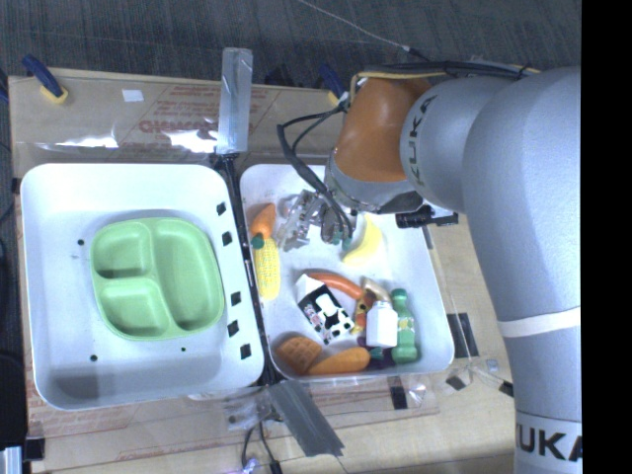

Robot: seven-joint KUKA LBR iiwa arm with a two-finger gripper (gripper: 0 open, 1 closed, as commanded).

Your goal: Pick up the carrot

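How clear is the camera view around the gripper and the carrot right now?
Camera view: even light, slightly soft focus throughout. The gripper is a grey blur with its fingers unreadable. The carrot beside it shows clear orange. Mild glare washes the white bin wall; the arm hides the bench's right side.

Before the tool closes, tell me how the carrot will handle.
The carrot looks like a stiff, smooth plastic toy, so it probably won't bend but may slip. Its tapered round shape suggests it could roll. It lies against the bin wall beside the corn, so the tool may nudge rather than grip it.
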